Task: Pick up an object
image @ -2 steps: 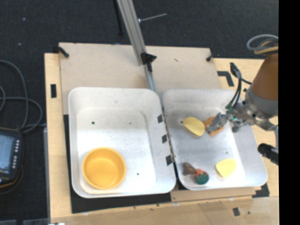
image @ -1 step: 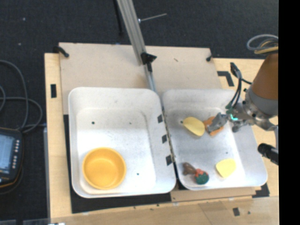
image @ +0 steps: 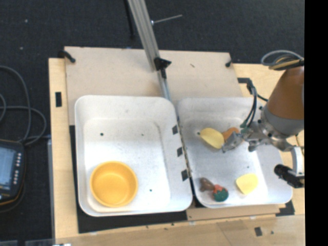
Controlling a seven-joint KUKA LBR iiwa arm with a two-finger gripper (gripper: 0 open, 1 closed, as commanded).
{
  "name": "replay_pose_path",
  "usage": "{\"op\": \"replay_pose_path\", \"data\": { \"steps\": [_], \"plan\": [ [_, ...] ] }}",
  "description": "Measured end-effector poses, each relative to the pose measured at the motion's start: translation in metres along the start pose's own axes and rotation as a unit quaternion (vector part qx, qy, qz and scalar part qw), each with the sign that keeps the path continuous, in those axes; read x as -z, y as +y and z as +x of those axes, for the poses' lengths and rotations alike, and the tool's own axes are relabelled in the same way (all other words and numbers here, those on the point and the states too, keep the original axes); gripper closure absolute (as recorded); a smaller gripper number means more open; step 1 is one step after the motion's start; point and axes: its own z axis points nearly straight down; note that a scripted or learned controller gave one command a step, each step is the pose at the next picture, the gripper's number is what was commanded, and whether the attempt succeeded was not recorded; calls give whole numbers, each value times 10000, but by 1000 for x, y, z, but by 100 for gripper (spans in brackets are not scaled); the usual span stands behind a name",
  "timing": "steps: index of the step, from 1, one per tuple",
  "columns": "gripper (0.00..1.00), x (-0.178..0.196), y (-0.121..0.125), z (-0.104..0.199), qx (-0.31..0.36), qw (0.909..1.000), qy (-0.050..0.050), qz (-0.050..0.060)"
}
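No readable text, labels or numbers anywhere. The handheld pendant (image: 9, 174) at 9 o'clock has a screen and buttons, too blurred to read. Bins and table carry no markings.

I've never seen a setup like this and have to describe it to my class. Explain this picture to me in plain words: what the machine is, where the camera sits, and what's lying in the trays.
The picture is taken by one camera fixed above a bench, looking down at a slant. The grey and orange shape at the right is a robot arm, driven by a program. Its tool is the grasping part, low over the right tray.

Two shallow white trays sit side by side. The left tray holds a yellow bowl. The right tray holds a pale yellow lump and a small orange thing, both right by the tool, a yellow block and a small brown, red and green toy near the front.

Whether the tool grips anything is too small to tell.
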Motion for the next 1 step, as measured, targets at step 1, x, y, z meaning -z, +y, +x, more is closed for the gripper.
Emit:
{"op": "replay_pose_path", "data": {
  "steps": [1],
  "plan": [
    [0, -63, -1, 0, 0, 10000, 6, 13]
  ]
}}
